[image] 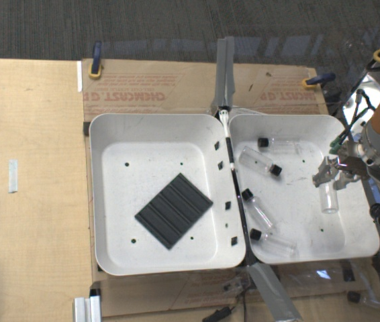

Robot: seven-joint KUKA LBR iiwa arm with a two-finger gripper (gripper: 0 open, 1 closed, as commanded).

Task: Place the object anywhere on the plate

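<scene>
In the camera view, the gripper [329, 180] hangs over the right side of the right bin [359, 245], its fingers clamped on a clear vial [329, 198] that hangs upright below them. Well to its left, in the left bin [103, 200], lies the dark ribbed plate [174, 210], set diagonally. Between gripper and plate, further clear vials with black caps [260, 161] lie scattered on the right bin's floor, one [274, 243] lower and to the gripper's left

Two white bins [99, 200] are shown; one black ribbed plate [174, 210]; five clear black-capped vials [260, 159] are counted.
</scene>
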